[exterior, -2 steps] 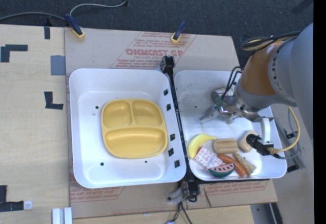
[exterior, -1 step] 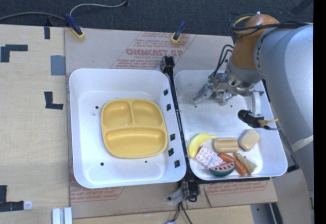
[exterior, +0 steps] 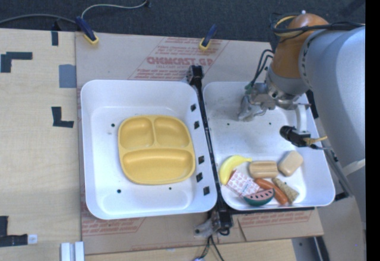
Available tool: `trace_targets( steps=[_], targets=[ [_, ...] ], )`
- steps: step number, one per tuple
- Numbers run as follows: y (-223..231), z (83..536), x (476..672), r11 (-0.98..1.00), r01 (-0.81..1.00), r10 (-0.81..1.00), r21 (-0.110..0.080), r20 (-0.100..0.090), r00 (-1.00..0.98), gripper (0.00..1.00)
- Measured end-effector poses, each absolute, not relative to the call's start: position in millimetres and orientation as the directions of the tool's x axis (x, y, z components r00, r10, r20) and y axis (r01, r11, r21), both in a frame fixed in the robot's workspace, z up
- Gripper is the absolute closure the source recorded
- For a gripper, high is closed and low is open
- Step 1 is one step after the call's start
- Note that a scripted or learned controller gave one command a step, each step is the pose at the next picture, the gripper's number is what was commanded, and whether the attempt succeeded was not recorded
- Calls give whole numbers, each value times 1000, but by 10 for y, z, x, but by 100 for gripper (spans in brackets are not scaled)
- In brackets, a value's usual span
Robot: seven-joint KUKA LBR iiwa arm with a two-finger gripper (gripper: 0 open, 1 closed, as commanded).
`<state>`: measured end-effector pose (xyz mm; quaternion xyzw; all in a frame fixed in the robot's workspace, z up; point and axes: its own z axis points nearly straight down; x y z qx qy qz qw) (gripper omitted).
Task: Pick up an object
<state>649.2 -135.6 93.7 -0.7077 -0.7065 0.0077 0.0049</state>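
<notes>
Currently, the single overhead view looks down at a slant on two shallow white bins set side by side on a cardboard sheet.

Left bin [exterior: 95, 135]: it carries one yellow divided plate [exterior: 157, 149], lying flat near the middle, well apart from every wall. No pickable small item lies beside it.

Right bin [exterior: 222, 99]: all candidate objects are clustered in the near half. From left to right these are a banana [exterior: 231, 166], a red-and-white patterned packet [exterior: 241, 183], a watermelon slice [exterior: 259, 197] at the near edge, a tan bread roll [exterior: 263, 168], a carrot [exterior: 271, 188] and a tan block [exterior: 290, 163]. Several of them touch or overlap, so a clean two-finger grasp is judged harder in the middle of the heap than at its edges; the banana and the tan block sit outermost and appear the most accessible.

Arm: it enters from the right, with the orange band above the wrist. The gripper [exterior: 250, 113] hangs over the bare far half of the right bin, near the floor, well apart from the cluster. Nothing is seen between its fingers. Whether the fingers are spread or closed cannot be told at this resolution.

Task status, as a judgement: no object is held yet; the gripper must travel toward the near side before any grasp.
</notes>
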Motion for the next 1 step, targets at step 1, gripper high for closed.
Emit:
trace_targets(
  steps=[1],
  targets=[
    [-1293,1647,6111,0,1000,1000,0,-1,0,100]
  ],
)
